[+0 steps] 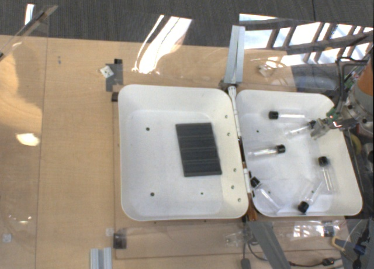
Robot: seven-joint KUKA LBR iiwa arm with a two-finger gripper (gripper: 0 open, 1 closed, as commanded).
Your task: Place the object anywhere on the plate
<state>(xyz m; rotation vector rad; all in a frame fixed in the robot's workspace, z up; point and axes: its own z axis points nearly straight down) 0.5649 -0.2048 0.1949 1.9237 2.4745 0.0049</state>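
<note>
A dark grey ribbed plate (198, 149) lies flat in the middle of the left bin (140, 197). Several clear tubes with black caps lie scattered in the right bin (350, 203): one near the back (284, 114), one at mid-left (266, 151), and one at the right (326, 175). My gripper (320, 126) is low over the right bin's back right part, at the right end of another clear tube (298, 129). Whether that tube is held is too small to tell.
Two more tubes lie along the right bin's front edge (308, 197) and front left corner (260, 190). A metal divider post (235, 57) stands behind the gap between the bins. The arm and its cables (357, 95) come in from the right.
</note>
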